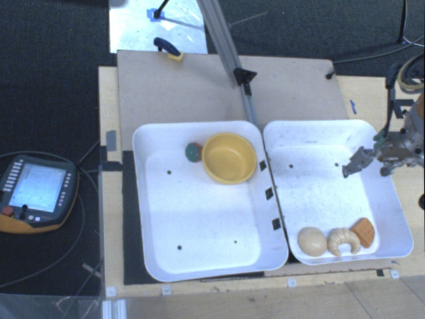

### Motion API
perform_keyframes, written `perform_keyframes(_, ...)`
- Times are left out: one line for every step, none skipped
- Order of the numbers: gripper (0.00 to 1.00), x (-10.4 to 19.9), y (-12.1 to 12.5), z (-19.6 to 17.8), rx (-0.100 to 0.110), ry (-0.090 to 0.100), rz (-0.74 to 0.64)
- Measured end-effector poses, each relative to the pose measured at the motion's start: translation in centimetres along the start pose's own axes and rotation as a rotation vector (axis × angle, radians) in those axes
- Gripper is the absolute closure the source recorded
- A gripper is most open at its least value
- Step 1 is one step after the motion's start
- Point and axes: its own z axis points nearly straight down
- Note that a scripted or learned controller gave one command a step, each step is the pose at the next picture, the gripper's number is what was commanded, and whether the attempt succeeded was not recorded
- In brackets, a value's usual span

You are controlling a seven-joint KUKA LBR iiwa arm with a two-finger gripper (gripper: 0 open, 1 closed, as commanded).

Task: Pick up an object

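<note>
My gripper point(366, 169) hangs over the right side of the right bin point(319, 138), its fingers apart and nothing between them. Near that bin's front edge lie a cream round bun point(312, 241), a pale croissant point(344, 241) and an orange waffle-like piece point(362, 231), all well in front of the gripper. In the left bin point(199, 244), a yellow bowl point(229, 158) stands at the back right with a small green ball point(193, 152) touching its left side.
A grey metal pole point(226, 38) slants down to the bench just behind the seam between the bins. A blue-and-yellow clamp point(169, 48) lies at the back left of the board. A teach pendant point(33, 191) rests on the floor at left.
</note>
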Motion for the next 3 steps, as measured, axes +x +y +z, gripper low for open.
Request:
perform_keyframes(0.0, -0.1, 0.7, 4.5, 0.004, 0.001, 0.0)
perform_keyframes(0.0, 0.2, 0.2, 10.6, 0.005, 0.001, 0.001)
perform_keyframes(0.0, -0.1, 0.7, 15.0, 0.004, 0.001, 0.001)
